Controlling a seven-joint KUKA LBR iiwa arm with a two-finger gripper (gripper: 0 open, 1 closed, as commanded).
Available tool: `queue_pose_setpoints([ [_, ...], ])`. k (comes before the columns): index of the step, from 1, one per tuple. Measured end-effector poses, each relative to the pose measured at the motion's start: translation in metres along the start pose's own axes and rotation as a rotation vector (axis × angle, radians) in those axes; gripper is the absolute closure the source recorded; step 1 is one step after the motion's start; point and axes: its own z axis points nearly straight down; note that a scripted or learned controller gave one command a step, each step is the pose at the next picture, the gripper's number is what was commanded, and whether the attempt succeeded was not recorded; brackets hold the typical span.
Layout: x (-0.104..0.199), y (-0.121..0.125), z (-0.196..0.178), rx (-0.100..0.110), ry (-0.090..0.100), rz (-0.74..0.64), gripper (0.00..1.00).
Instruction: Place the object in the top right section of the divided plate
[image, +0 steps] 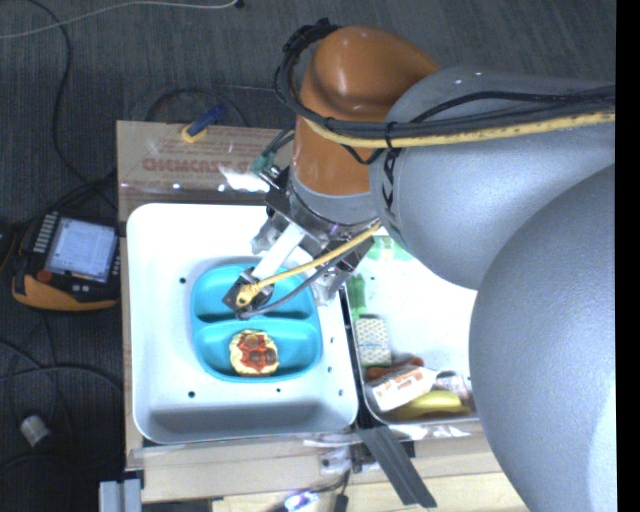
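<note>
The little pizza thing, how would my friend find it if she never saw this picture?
Look at the left white bin, the one holding a blue divided plate. In the plate's wide section nearest the bottom of the picture lies the little pizza. It is round and yellow with red spots, the one warm-coloured thing on all that blue.

A blue divided plate (300, 345) lies flat in the left white bin. A small round toy pizza (254, 352), yellow with red toppings, rests in its lower section.
</note>
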Motion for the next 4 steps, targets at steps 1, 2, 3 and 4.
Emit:
queue_pose_setpoints([
  [1,0.000,0.000,-0.008,0.000,-0.007,-0.002,1.00],
  [2,0.014,-0.070,0.079,0.004,0.000,0.056,1.00],
  [3,0.039,-0.043,0.061,0.003,0.001,0.212,1.00],
  [4,0.014,-0.069,0.136,0.000,-0.002,0.114,1.00],
])
